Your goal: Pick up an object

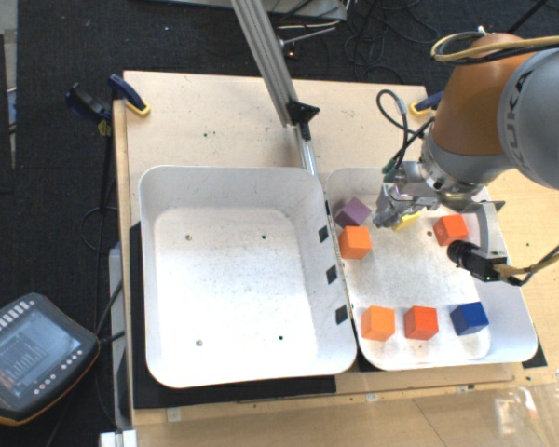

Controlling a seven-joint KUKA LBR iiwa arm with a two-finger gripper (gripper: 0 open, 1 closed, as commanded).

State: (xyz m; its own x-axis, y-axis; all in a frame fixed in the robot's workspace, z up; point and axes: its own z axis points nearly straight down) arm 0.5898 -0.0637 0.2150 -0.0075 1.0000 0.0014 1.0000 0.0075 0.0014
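Observation:
The right bin (pixel 503 338) holds several small blocks. A purple block (pixel 353 212) and an orange block (pixel 355 242) lie near its left wall. Another orange block (pixel 450 228) lies toward the right, partly behind the arm's hardware. Along the front edge sit an orange block (pixel 378 322), a red-orange block (pixel 421 322) and a blue block (pixel 469 318). My gripper (pixel 393 212) hangs low over the bin's back middle, just right of the purple block, with something yellow showing beside its tip. The wrist hides its fingers.
The left bin (pixel 158 250) stands beside the right one, sharing a wall with black tabs. A metal pole (pixel 265 49) slants in from the back to the bins' junction. A teach pendant (pixel 28 357) lies off the bench at front left. Clamps (pixel 121 96) grip the bench's back left corner.

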